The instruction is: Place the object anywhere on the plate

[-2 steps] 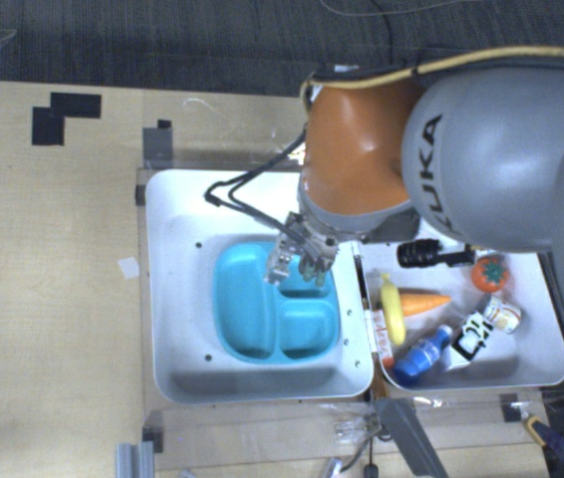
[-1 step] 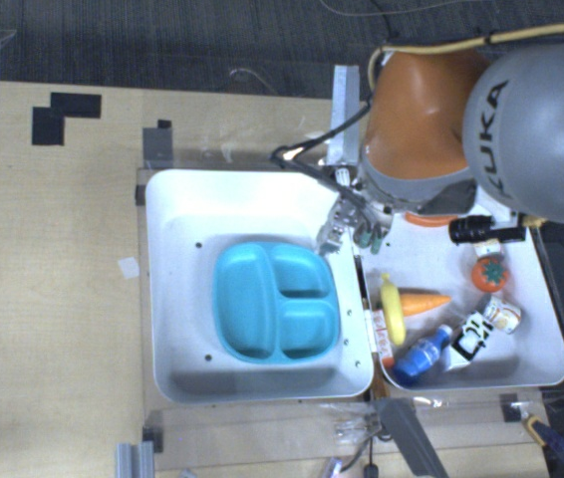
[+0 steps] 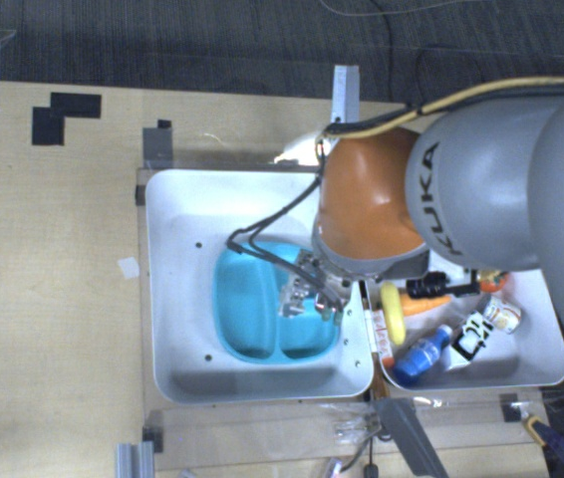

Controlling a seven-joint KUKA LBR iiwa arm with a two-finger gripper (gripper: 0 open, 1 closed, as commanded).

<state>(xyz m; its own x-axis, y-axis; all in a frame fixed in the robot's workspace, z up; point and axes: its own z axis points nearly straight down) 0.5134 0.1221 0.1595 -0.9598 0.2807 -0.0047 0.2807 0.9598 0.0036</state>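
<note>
Camera view, looking down at a slant: two shallow white plastic bins sit side by side on the pale wooden bench [image 3: 53, 297]. The left white bin [image 3: 177, 257] carries a bright blue plastic plate divided into compartments [image 3: 252, 307], which lies in the bin's middle, towards its near edge. The grey KUKA arm with a broad orange band above the wrist [image 3: 461, 187] reaches in from the right and covers the far right corner of the left bin and much of the right one. Its two-finger metal gripper [image 3: 310, 302] hangs over the right-hand part of the blue plate, close to the divider ridge. The metal parts at its tip are small and blurred, so whether they are spread or pressed together cannot be told, and nothing can be made out between them.

The right white bin [image 3: 546, 352] holds a cluster of objects near its left wall: a yellow banana-shaped toy [image 3: 393, 312] lying along that wall, a slim orange carrot-like stick [image 3: 431, 305] just beside it, a blue plastic bottle [image 3: 423, 357] towards the near edge, and a white item with black markings [image 3: 476, 339] next to the bottle. Which of these is the object to be placed cannot be told; all lie in the right bin, apart from the plate. A black cable [image 3: 272, 222] runs from the wrist across the left bin.
</note>
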